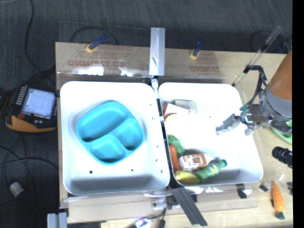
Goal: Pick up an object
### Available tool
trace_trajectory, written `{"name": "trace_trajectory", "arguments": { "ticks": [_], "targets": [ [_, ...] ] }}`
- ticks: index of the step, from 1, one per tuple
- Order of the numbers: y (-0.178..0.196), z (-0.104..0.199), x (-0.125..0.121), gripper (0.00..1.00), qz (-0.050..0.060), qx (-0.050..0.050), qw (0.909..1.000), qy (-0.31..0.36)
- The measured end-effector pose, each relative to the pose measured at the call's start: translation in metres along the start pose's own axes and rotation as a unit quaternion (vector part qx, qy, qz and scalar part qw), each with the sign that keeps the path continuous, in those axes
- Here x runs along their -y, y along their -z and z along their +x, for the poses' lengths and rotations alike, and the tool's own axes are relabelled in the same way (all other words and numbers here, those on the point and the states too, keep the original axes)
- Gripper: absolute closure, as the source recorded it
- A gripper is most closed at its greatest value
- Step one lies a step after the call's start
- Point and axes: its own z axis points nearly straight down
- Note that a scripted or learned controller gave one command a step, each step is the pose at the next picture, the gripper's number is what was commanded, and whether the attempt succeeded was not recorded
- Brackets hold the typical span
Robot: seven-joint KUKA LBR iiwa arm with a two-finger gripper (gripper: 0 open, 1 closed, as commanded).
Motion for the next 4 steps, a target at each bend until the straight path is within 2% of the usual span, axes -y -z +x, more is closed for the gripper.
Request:
{"name": "trace_trajectory", "arguments": {
  "ticks": [1, 2, 3, 4],
  "targets": [
    [0.03, -0.06, -0.042, 0.0, -0.001, 0.001, 0.9996, 0.027],
    [-0.125, -0.013, -0.045, 0.0, 0.001, 0.0, 0.994, -0.109],
    [-0.079, 0.011, -0.048, 0.0, 0.0, 0.0, 0.9967, -0.081],
    [-0.07, -0.066, -0.058, 0.0, 0.0, 0.002, 0.9647, -0.263]
  ]
}}
